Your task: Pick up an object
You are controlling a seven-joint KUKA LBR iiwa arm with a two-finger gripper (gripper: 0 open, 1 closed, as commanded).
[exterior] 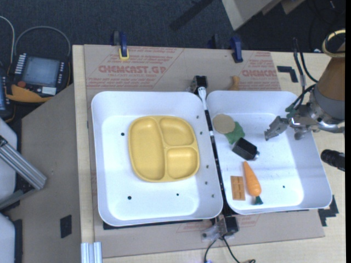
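Observation:
The right bin (307, 196) holds several small objects. A tan round disc (222, 123) lies on a green piece (237, 132) near the bin's back left. In front of them sit a black block (244, 148), an orange carrot (252, 180) and a small brown wafer (237, 188). My gripper (286, 130) hovers over the right bin's back right part, to the right of the black block and apart from it. Its fingers are spread open with nothing between them.
The left bin (109, 201) carries a yellow divided plate (163, 147) in its middle. A raised rim separates the two bins. Blue clamps (123, 44) stand at the bench's back edge. Bare white floor lies at the right bin's front right.

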